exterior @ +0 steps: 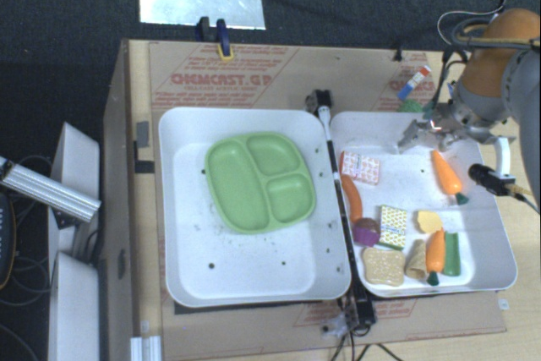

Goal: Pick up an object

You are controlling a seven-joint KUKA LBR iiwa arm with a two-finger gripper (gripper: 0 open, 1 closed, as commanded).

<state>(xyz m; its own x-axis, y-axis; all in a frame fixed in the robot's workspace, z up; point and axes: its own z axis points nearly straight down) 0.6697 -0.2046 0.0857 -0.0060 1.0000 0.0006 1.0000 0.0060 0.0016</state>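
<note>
My gripper hangs over the far part of the right bin, open, with nothing between its fingers. Just in front of it and slightly right lies an orange carrot with a green end. A pink checked block lies to the gripper's left. Further forward are an orange sausage shape, a purple piece, a green checked block, a yellow piece, a toast slice, a second carrot and a green pickle.
The left bin holds a green divided plate. A ridge separates the two bins. A small red, white and blue item lies on the cardboard behind the right bin. The arm's black fitting overhangs the right bin's edge.
</note>
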